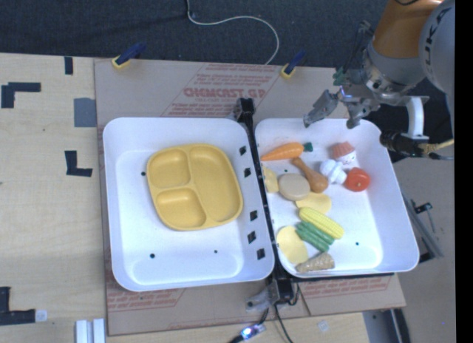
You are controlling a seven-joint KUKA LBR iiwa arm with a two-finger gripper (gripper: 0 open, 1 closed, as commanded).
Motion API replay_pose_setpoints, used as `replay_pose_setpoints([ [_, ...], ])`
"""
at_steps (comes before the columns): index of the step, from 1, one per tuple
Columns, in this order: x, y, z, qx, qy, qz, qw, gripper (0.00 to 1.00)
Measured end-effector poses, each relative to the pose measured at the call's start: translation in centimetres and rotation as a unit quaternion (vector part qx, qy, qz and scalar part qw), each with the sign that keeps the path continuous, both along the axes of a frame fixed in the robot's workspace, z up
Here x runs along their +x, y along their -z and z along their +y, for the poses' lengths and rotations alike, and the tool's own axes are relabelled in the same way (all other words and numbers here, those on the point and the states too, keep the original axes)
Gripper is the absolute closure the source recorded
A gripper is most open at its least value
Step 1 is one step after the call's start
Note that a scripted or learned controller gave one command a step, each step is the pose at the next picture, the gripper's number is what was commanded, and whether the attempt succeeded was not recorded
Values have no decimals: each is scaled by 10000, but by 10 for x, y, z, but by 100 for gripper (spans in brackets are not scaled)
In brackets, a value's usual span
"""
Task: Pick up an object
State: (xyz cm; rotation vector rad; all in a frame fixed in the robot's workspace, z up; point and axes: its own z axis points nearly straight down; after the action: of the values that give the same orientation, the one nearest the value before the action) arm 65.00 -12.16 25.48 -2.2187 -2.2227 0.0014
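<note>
Two shallow white bins side by side on a brown cardboard sheet, which lies on a wooden bench.

Writing: red print on the cardboard above the bins, seen upside down and mirrored from this angle; not legible. Black tape marks on the bench at left, no lettering. White letters on the arm's grey casing at far right, too cropped to read.

Left bin: one yellow divided tray with three compartments, lying flat near the bin's centre.

Right bin: toy foods clustered in its left and middle parts.
- carrot, orange, green tip, near the far left corner
- drumstick, tan, just below the carrot
- beige round piece, touching the drumstick
- tomato, red, toward the right wall
- pink-and-white piece, just above the tomato
- corn cob, yellow, beside a green pod
- yellow slice and a tan cone, near the front wall

Arm: grey with an orange band, entering from the upper right. Gripper hovers over the right bin's far rim, above the foods and apart from them, pointing down and leftward. Its two fingers are spread, with nothing between them.

Two blue-and-yellow clamps on the cardboard's far edge; a white cable loops over the dark cloth behind.
</note>
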Motion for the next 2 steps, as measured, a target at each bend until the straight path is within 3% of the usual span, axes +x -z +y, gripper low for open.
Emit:
replay_pose_setpoints([
  [1, -55, 76, 84, 19, -25, 57, 10000, 0],
  [2, -66, 98, 284, 36, -83, 16, 10000, 0],
])
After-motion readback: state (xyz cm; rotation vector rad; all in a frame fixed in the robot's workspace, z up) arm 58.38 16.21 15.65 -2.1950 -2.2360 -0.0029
